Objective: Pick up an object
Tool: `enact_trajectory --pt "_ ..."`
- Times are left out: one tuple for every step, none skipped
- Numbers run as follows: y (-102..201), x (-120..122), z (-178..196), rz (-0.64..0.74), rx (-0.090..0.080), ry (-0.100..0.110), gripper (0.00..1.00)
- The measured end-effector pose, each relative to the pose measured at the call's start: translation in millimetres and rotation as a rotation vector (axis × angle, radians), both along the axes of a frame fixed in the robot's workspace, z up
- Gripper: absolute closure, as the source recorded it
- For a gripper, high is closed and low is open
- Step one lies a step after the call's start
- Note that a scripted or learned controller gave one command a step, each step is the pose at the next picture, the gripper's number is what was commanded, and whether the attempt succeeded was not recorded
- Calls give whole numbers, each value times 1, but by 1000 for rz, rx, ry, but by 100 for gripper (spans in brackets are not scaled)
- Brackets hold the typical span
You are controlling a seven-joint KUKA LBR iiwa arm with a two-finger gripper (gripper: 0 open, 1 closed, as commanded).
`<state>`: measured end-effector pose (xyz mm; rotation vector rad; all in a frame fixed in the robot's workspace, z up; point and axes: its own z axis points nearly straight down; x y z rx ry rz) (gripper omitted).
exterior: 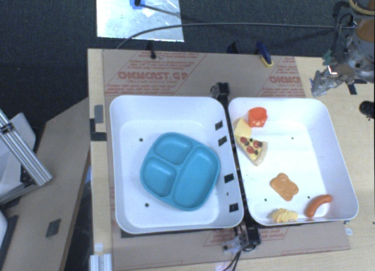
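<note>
gripper (326,80) above bin (337,141) corner, perhaps empty

Your inventory, by material and finish:

- Two bins (170,109), (331,147): white moulded plastic, smooth, faint sheen on the rims.
- Tray (180,170): blue plastic, smooth, softly glossy.
- Pizza slice (251,145), red block (257,116), toast (284,186), sausage (318,205), yellow piece (282,215): toy plastic by the look of them, smooth; the sausage looks glossiest, the yellow piece lumpy.
- Surface (176,74): tan board with printed red lettering, matt, like cardboard or masked sheet.
- Floor (47,30): dark carpet, rough and matt.
- Sheet (138,6) on the floor: silvery, shiny, wrinkled like foil or film.
- Rail (20,153) at your left: bare extruded metal, satin.
- Pincer (323,79): grey metal, dull.
</note>
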<state>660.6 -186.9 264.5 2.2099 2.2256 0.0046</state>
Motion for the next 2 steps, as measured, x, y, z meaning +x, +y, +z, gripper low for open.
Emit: enact_trajectory --pt "42 -4 -6 2 2 4 100" --pt "96 -10 0 3 3 3 100"
